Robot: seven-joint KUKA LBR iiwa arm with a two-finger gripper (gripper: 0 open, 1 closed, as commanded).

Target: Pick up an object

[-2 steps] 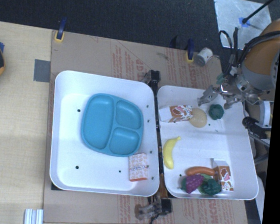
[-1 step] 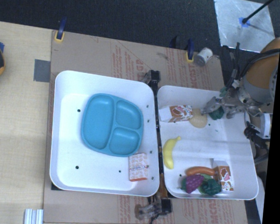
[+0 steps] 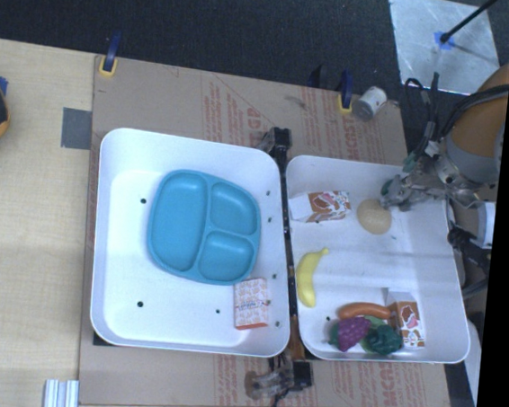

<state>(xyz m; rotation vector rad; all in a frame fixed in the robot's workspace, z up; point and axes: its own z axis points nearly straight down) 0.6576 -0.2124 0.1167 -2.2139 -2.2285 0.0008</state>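
Beige ball (image 3: 374,218) sits in the right bin (image 3: 447,263) near its far rim, and we note the gripper (image 3: 399,192) poised just beside it, seemingly lining up a grasp; grip state: we cannot tell.

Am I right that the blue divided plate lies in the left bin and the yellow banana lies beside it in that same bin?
Not quite. The blue divided plate does lie in the left bin, but the yellow banana lies in the right bin, near its left wall. The camera view shows the bins' walls between the two.
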